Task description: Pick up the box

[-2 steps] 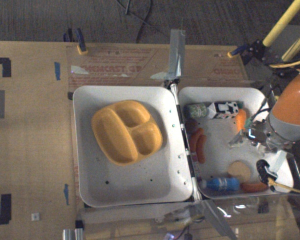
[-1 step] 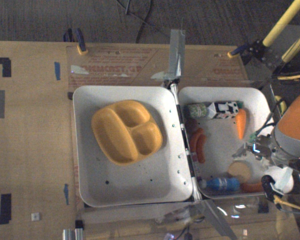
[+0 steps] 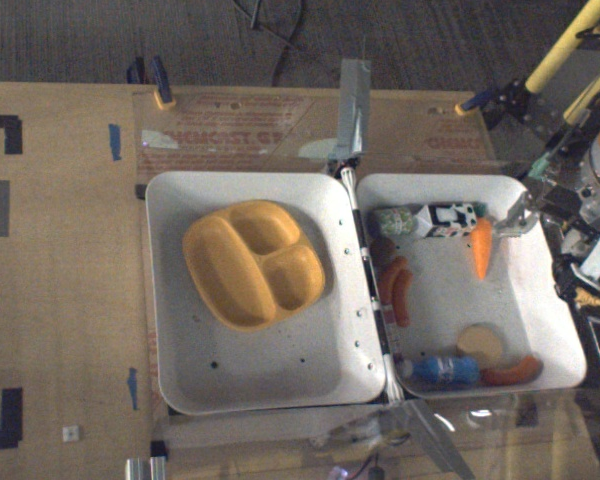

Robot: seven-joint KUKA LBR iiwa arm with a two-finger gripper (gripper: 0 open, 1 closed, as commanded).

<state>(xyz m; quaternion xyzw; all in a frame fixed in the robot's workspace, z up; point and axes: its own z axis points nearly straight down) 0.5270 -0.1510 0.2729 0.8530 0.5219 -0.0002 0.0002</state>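
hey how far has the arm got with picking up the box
Nothing looks done yet: the box, a small carton with a cow pattern, lies at the far end of the right bin beside the carrot. The gripper is just right of them, touching nothing. Still left: reaching the box, gripping and lifting it.
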